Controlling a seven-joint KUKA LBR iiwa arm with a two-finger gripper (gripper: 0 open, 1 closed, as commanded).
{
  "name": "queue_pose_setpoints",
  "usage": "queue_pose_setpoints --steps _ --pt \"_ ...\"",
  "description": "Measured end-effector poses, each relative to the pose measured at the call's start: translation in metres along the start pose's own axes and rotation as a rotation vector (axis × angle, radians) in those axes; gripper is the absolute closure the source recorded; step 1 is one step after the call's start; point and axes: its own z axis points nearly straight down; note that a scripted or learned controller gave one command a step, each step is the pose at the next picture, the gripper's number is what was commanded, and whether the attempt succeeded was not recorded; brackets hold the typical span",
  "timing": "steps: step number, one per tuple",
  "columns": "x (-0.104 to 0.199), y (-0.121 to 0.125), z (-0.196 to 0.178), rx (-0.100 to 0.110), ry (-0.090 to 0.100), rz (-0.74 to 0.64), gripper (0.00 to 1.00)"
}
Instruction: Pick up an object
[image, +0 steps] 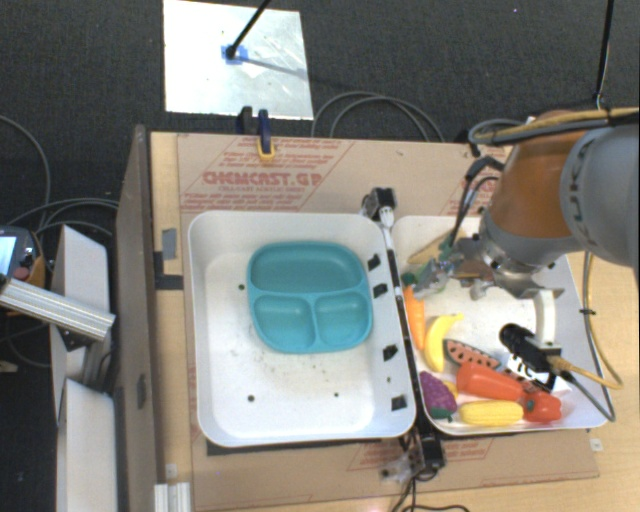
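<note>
Presently the gripper (452, 272) hovers at the right bin's (572, 300) far-left corner, perhaps just beyond the banana (438, 338); its grasp cannot be told.

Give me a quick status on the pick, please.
Gripper over right bin's far side. Banana, corn, grapes lie loose nearer front. Teal plate sits apart in left bin.

open floor is left around the left bin's (290, 392) teal tray (308, 297), while the right bin (478, 322) is crowded by toy food (487, 381).
</note>
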Motion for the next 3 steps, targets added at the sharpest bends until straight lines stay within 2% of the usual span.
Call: queue_pose_setpoints --steps 1,2,3 --pt "-0.041 0.051 0.062 -0.001 0.000 -0.002 0.00" --pt "-0.042 0.082 0.101 -0.004 -0.001 -0.007 0.00" --pt "-0.041 0.082 0.089 -0.003 0.000 -0.010 1.00"
